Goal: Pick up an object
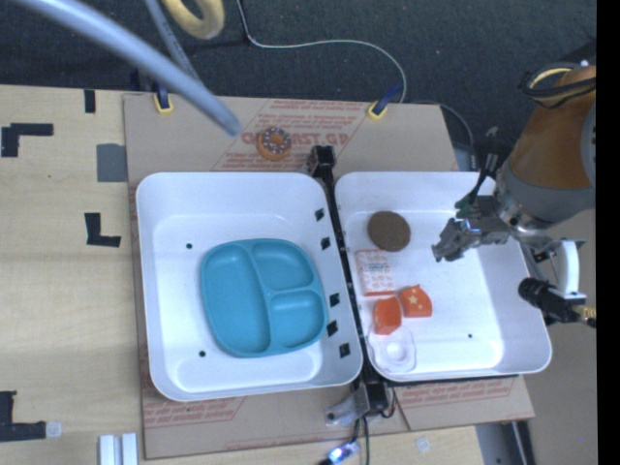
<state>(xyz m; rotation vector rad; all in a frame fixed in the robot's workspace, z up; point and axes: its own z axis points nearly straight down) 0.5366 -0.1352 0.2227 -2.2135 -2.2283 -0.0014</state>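
Note:
The right bin holds a brown round disc, a pale packet with red print, a red-orange block, a small orange piece and a whitish lump. My gripper hangs over the right half of that bin, to the right of the brown disc and apart from it. Nothing shows between its dark fingers. The left bin holds a blue divided tray.
A small doughnut-like toy lies on the cardboard behind the bins. A black divider clip strip runs between the bins. A grey pole crosses the upper left. The arm's body stands over the right bin's far right edge.

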